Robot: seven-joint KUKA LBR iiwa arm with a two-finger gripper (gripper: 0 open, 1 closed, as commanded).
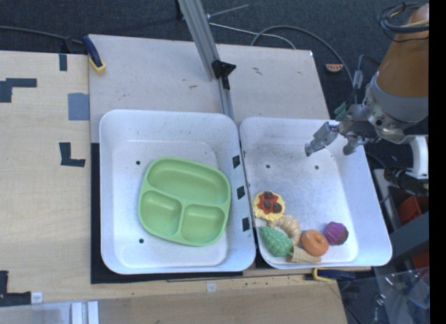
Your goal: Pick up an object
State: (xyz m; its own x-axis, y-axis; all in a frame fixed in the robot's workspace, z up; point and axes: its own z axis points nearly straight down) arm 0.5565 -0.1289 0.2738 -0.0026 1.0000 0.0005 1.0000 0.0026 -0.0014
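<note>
Arm: mine, grey with orange band, reaching in from the right, wrist bent leftward. Gripper: two fingers spread apart, nothing between them, pointing down-left.

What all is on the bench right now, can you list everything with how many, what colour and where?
Bins: two, white, shallow, side by side on the bench.
Divided plate: one, light green, three compartments, in the left bin.
Toy pizza piece: one, yellow with red, right bin, near the divider.
Green toy food: one, green, right bin, front corner.
Orange toy food: one, orange, right bin, front edge.
Purple toy food: one, purple, right bin, beside the orange one.
Clamp: one, blue and yellow, bench's far left corner.
Gripper: one, grey, fingers apart, above the right bin's far side, holding nothing.
</note>
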